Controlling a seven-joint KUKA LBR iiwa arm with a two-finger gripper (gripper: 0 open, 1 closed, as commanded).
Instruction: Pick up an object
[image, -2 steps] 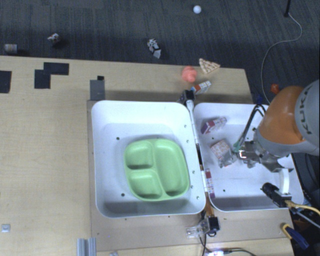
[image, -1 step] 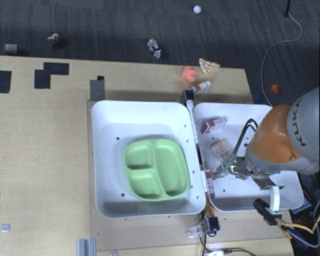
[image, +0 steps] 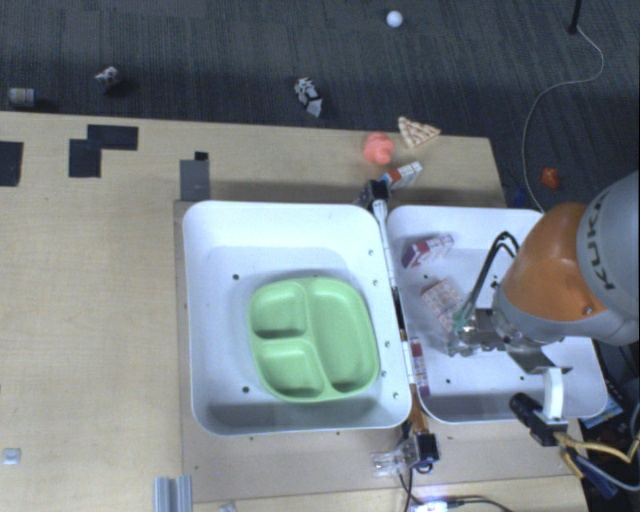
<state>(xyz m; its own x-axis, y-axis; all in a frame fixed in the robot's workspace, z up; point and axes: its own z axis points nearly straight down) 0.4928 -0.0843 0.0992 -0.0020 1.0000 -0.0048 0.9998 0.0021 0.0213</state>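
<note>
the right bin (image: 590, 395) is taken as the landmark. at its near corner, on the counter (image: 90, 330), a small clear part with wires (image: 410, 458) is seen. inside the right bin, toward its middle, the gripper (image: 462, 338) is lowered over the white floor, with the grey arm (image: 560, 290) and its orange band reaching in from the right; whether the fingers are apart or together cannot be told, as they are blurred and partly covered by the wrist. just beside the gripper, on its far left side, a pale wrapped packet (image: 438, 298) is lying on the bin floor; contact between the two cannot be made out. farther back in the same bin, a red and white packet (image: 425, 250) is lying near the far left corner, well apart from the gripper. to the left of the right bin, the left bin (image: 215, 300) is set alongside it, and a green divided plate (image: 312, 338) is resting inside. beyond the right bin's far left corner, a small tube (image: 400, 177) is lying on the counter, and past it a pink ball (image: 378, 148) and a wedge-shaped piece (image: 418, 131) are seen near the counter's far edge.
</note>
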